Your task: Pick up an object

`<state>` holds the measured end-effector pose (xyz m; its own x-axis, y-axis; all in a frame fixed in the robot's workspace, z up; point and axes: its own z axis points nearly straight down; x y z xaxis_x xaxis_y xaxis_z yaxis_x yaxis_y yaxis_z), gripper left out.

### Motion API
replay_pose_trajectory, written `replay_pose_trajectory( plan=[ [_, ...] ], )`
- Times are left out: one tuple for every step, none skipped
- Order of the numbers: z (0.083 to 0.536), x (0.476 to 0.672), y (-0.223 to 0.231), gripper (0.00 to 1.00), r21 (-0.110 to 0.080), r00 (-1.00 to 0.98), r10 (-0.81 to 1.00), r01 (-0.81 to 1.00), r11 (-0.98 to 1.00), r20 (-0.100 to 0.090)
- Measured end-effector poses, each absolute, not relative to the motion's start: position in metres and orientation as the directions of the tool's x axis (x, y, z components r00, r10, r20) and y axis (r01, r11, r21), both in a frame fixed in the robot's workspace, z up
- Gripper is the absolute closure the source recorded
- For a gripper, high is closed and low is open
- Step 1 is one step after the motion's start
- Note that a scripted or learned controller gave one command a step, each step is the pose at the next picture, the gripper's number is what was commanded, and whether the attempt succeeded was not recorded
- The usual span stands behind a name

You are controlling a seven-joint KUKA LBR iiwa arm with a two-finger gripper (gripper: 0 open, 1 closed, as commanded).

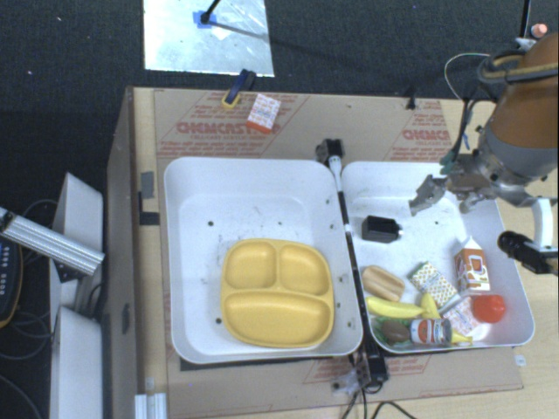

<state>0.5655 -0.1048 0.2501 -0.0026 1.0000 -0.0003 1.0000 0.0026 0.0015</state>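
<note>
My gripper (450, 197) hangs over the far right part of the right bin (393, 177), open, with nothing between its fingers. Left of it and nearer the front lies a small black block (381, 229). Along the bin's front sit a hot dog bun (383, 281), a banana (397, 308), a checkered packet (428, 276), an orange-and-white carton (472, 269), a red ball-like item (491, 307) and a can (431, 332) on its side. The gripper touches none of them.
The left bin (201, 190) holds a yellow divided plate (278, 291). A black clip (330, 152) sits where the bins meet at the back. A small red-and-white card (264, 112) and a blue-yellow tool (238, 87) lie on the cardboard behind.
</note>
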Motion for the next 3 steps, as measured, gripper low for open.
replay_pose_trajectory(
  plan=[
    [0.173,0.614,-0.105,0.0,0.0,-0.004,1.0,1.0,0.004,0.0],
    [0.097,0.622,-0.087,0.0,0.003,-0.002,1.0,1.0,0.002,0.0],
    [0.108,0.623,-0.087,1.0,0.005,-0.003,1.0,1.0,0.003,0.0]
  ],
)
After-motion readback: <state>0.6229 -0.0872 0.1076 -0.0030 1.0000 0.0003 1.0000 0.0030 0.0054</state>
